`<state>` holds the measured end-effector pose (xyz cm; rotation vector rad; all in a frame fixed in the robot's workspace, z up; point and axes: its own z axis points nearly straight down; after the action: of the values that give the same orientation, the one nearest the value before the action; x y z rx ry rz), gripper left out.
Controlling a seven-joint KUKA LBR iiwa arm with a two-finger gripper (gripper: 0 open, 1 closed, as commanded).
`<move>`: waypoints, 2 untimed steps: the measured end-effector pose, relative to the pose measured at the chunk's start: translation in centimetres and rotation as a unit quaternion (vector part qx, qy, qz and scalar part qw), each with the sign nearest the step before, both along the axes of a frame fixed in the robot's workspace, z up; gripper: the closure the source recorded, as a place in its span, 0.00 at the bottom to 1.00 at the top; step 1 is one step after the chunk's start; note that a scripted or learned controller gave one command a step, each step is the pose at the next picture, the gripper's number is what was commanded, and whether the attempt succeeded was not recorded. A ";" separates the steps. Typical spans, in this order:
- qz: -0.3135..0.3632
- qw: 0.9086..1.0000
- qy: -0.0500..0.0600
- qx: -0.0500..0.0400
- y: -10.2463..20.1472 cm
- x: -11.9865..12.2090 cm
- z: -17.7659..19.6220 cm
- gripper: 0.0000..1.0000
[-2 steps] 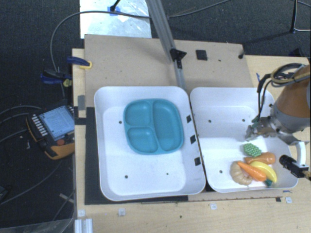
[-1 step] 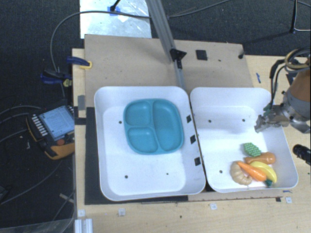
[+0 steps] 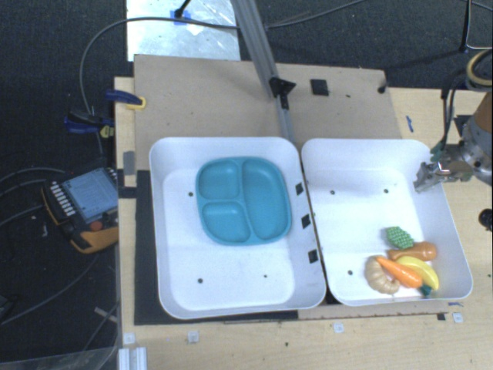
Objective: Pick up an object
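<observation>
Camera view gives me the arm [image 3: 479,133] only in part: it is cut off by the right edge, so I see little more than its metal wrist end. The gripper [image 3: 428,176] sits over the right rim of the right bin [image 3: 354,206], and it is too small and blurred for me to make out much; I cannot tell whether it is spread or closed, and I see nothing in it.

I count two white bins side by side. The left bin [image 3: 231,284] holds one blue divided plate [image 3: 243,200] with three compartments, lying flat toward the far side. In the near right corner of the right bin I count five toy foods in a tight heap: a green piece [image 3: 399,236], a brown-orange piece [image 3: 417,250], a yellow banana [image 3: 422,270], an orange carrot [image 3: 400,271] and a tan piece [image 3: 380,276]. They touch or overlap, so their outlines are hard to separate. The heap lies well apart from the gripper.

The bins rest on a tan bench [image 3: 231,91] with a dark mat showing along the left bin's edge. A grey pole [image 3: 258,33] slants across the far side. On the dark floor to the left I see cables and one handheld pendant [image 3: 81,206].
</observation>
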<state>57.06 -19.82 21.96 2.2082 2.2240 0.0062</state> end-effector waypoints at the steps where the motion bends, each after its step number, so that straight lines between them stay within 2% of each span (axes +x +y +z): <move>1: 0.000 1.000 0.001 0.000 0.7 0.4 4.6 1.00; 2: 0.002 1.000 0.003 0.002 6.4 1.0 4.4 1.00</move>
<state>58.03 -13.39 26.38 2.2089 2.2329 0.0036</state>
